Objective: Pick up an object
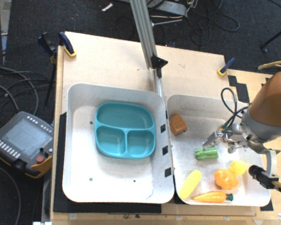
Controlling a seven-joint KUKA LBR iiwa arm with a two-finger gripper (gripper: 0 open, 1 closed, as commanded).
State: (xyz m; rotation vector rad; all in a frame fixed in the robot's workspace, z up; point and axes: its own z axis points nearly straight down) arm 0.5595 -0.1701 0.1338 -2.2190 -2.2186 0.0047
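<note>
Over the right-hand shallow white bin (251,196), near its far right side, hangs the grey arm (273,106) with its orange band, reaching in from the right. Jaws (221,139) spread open, nothing between them, poised just above and to the right of a small green ridged toy vegetable (206,153). Close to that green piece, but whether touching it cannot be told.

Scattered through the same bin: a brown block-shaped toy like a bread loaf (178,124) near the far left corner, well apart from the rest; a long yellow banana-like piece (190,183) by the near left edge; an orange carrot with a dark green tip (213,196) lying along the near rim; a rounded orange toy fruit (226,179) just above the carrot; a yellow lemon-like fruit (238,167) touching or just beside the orange one.

Beside it, on the pale wooden worktop (111,61), the left-hand shallow white bin (73,177), holding a teal plastic plate with three compartments (125,130), set flat toward the far half.

On the dark floor to the left, a grey and orange handheld control pendant (21,143).
</note>
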